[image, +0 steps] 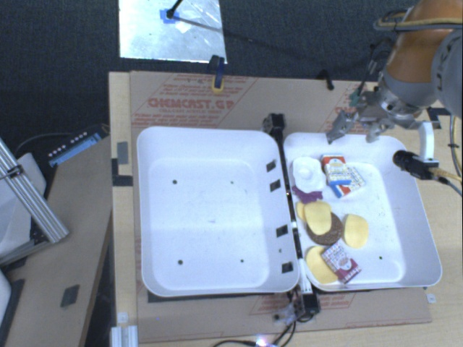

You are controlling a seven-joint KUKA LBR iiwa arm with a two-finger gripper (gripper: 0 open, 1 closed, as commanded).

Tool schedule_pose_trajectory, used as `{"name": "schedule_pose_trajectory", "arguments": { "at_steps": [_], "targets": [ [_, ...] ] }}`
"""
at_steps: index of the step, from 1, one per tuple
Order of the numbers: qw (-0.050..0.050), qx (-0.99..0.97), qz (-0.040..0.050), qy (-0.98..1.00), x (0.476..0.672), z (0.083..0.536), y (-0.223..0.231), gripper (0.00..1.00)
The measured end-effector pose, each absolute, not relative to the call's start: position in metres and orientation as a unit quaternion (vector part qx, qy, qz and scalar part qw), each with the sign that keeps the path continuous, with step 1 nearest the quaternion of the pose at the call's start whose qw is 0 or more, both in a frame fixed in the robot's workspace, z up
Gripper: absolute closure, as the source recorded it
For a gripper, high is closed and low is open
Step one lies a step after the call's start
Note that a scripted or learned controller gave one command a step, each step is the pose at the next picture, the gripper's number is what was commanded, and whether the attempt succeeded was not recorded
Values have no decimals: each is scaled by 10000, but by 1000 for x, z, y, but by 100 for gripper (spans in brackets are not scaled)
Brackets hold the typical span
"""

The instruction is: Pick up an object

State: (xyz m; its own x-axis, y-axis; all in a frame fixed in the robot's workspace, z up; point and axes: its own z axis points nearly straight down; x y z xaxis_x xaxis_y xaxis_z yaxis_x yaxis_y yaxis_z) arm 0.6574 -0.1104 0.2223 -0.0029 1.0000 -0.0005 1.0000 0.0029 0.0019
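You can read red block lettering, roughly "CHEMCAST GP", on the brown board (189, 101) at twelve o'clock from the left bin (210, 208). Print on the small red-and-blue packet (343, 176) and dark red packet (340, 262) is too small to read.

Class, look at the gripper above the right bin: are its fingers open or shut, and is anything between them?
Open. The gripper hangs over the right bin's far rim with its two fingers spread apart and nothing between them.
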Motion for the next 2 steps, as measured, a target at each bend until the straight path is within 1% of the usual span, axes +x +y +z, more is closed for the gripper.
{"name": "schedule_pose_trajectory", "arguments": {
  "at_steps": [1, 2],
  "targets": [
    [-6, 7083, -15, 7060, 654, 129, -180, 0],
    [83, 7056, 47, 7086, 646, 303, -175, 0]
  ]
}}
